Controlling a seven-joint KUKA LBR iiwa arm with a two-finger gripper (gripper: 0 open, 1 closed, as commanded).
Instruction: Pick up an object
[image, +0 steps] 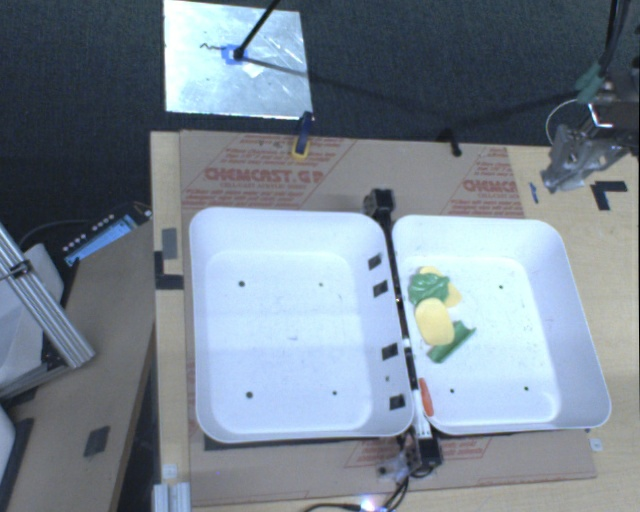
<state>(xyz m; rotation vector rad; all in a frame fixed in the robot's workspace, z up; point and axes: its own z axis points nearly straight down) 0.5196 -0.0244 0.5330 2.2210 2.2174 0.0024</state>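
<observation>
Overhead, the pincer (572, 160) hovers beyond the right bin (570, 300).

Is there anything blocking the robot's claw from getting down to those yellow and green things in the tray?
Nothing visible blocks it. The gripper sits above the bench beyond the right bin's far corner, and the yellow and green objects lie uncovered near that bin's left wall, with only a small orange piece nearby.

Two white bins side by side on a brown board (300, 170) printed with red lettering: left bin (290, 330), right bin (575, 330). Black clips (385, 290) along the seam between them. Far off, a shiny metal sheet (235, 60) on dark carpet. At left, an aluminium rail (40, 310), tilted.
</observation>
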